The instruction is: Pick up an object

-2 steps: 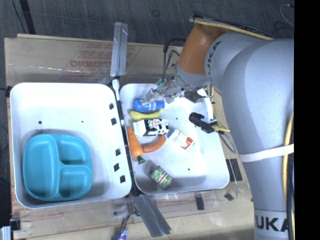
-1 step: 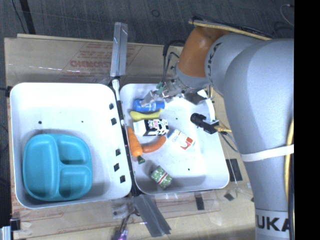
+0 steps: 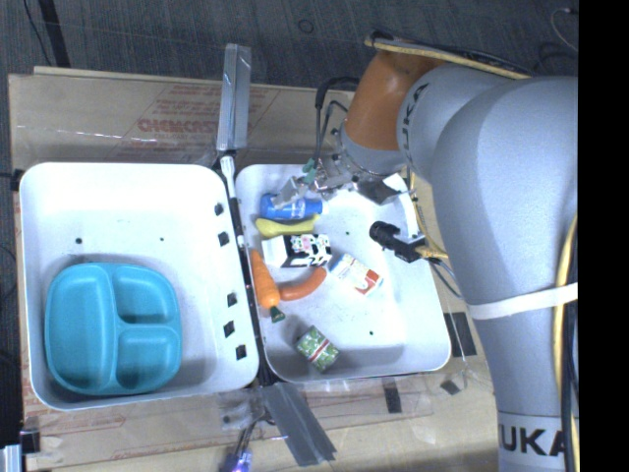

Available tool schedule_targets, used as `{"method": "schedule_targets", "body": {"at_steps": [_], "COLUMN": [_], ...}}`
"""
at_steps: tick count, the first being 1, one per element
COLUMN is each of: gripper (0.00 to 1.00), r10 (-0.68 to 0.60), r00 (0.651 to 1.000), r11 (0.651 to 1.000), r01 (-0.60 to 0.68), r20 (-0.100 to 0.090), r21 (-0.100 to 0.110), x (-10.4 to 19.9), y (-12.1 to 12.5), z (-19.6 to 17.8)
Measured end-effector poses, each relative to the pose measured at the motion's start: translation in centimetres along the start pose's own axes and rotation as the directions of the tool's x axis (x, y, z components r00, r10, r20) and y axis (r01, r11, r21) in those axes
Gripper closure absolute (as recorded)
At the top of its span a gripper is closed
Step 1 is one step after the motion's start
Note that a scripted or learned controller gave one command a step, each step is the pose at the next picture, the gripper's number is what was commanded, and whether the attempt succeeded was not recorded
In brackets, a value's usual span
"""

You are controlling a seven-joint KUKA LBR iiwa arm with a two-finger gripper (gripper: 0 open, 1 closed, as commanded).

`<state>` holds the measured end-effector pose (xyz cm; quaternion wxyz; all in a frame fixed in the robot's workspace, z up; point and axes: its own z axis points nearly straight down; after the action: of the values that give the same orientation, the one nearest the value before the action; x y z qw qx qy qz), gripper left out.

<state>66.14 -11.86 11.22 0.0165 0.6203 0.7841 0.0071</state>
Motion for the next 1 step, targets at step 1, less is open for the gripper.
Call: {"method": "schedule_targets", "body": {"at_steps": [1], "gripper": [0.00], "r10": [-0.016], "r00": [1.000], "r11": [0.999], "r01": [0.017], "r20": [-0.019], "r21": [0.033], "x": [2.04], "y": [-10.18], "z": [1.64]}}
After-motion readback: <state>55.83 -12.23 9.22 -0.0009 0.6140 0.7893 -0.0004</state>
